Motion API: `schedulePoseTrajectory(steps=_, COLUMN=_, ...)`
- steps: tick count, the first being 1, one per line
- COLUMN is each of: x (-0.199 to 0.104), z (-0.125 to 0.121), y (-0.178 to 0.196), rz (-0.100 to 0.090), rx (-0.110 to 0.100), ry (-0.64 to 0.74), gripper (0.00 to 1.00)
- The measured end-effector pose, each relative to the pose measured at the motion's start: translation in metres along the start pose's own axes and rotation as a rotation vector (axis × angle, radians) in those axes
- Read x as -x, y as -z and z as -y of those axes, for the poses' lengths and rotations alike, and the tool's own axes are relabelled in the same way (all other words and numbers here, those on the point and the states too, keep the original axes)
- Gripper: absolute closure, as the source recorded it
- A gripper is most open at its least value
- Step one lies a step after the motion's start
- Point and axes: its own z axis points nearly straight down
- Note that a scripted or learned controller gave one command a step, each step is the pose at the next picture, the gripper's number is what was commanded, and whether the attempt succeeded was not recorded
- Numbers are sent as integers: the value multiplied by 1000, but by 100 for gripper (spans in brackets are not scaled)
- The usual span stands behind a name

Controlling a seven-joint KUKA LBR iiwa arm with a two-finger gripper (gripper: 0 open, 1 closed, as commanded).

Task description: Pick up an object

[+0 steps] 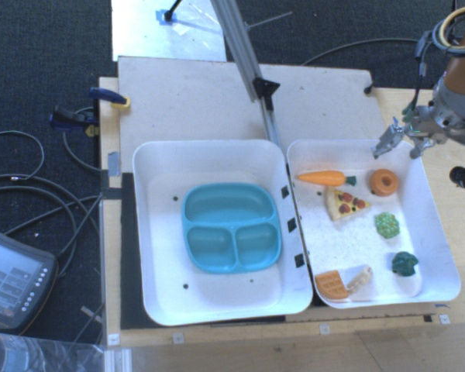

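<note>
Nearest the camera, at the front of the right bin, lie an orange waffle-patterned piece and a pale, beige piece just beside it; the shape of the pale one is hard to make out.

Gripper: positioned above the far rim of the right bin, fingers apart, nothing between them. One finger points down and left, the other points toward the bin's right side. The upper part of the arm is cut off by the right edge of the view.

Objects in the right bin, from the gripper outward:
- Orange-brown ring, doughnut-like, just below the gripper, apart from it.
- Carrot, orange with a dark green stub, lying flat along the far side.
- Pizza slice, pale yellow with red spots, near the ring.
- Light green knobbly ball, toward the right wall.
- Dark green broccoli-like piece, near the front right corner.

Left bin: holds a blue three-compartment tray at its centre. A grey pole crosses the bench behind both bins; its top is cut off.
</note>
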Motion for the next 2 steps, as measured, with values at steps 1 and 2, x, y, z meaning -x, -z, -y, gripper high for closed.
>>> schedulePoseTrajectory(steps=1, x=0, z=0, y=0, rz=1, rx=0, ry=1, gripper=0)
schedulePoseTrajectory(steps=2, x=9, z=2, y=-57, rz=0, rx=-4, ry=-6, gripper=0)
